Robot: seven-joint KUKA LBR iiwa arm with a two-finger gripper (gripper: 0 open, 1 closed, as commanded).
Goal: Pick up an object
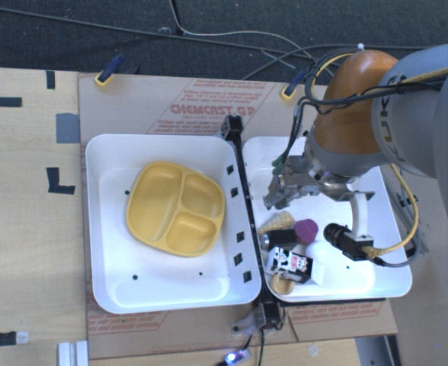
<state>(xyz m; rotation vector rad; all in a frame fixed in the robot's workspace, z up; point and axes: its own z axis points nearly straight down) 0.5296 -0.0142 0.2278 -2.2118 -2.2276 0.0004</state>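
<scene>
We take the black divider (239,197), the strip with small clips running between the two bins, as our landmark.

Nearest the camera, just right of the divider's lower end, we find a cluster of small objects on the floor of the right bin (361,284). A flat black packet (289,264) with white and red print lies lowest, and a tan, rounded piece (283,284) sits partly under its near edge. Just beyond the packet lies a dark, glossy cylinder (279,239), and beside that a purple, rounded object (307,229) with a matte surface. A pale yellow, cone-shaped piece (278,221) touches the cylinder on its far side. Each is a candidate for pickup, and all rest on the bin floor.

Further right of the divider, a black cylindrical fitting (344,239) hangs on the arm's side with a yellow cable running from it.

Left of the divider, the left bin (106,219) is shallow, white and smooth, with rounded corners. It holds a yellow plastic tray (176,207), softly squared and moulded into three compartments, lying flat.

Beyond the cluster and just right of the divider's middle, the gripper (279,195) is a grey metal assembly poised above the cone-shaped piece. We cannot tell how its fingers stand, and we see no object between them.

Farthest back, the arm's orange band (350,101) is smooth and domed. Both bins rest on a brown cardboard sheet (193,105) with red print, which extends beyond the divider's far end.
</scene>
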